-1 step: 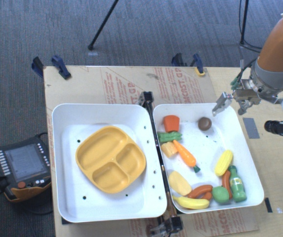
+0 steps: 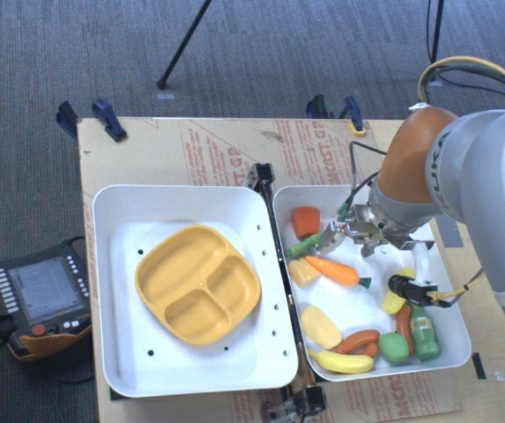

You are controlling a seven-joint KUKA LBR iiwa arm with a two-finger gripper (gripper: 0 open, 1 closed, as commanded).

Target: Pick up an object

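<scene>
On grey carpet, cardboard-topped bench (image 2: 226,148), two white bins (image 2: 111,236), hand (image 2: 351,234) over toy food, grip unclear.

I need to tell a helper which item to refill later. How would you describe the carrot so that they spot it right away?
Look in the right-hand white bin, the one full of toy food. Near its middle, just below the gripper, lies the carrot. It is the only long, tapering orange piece with a small dark green tip, unlike the blocky red-orange piece above it.
</scene>
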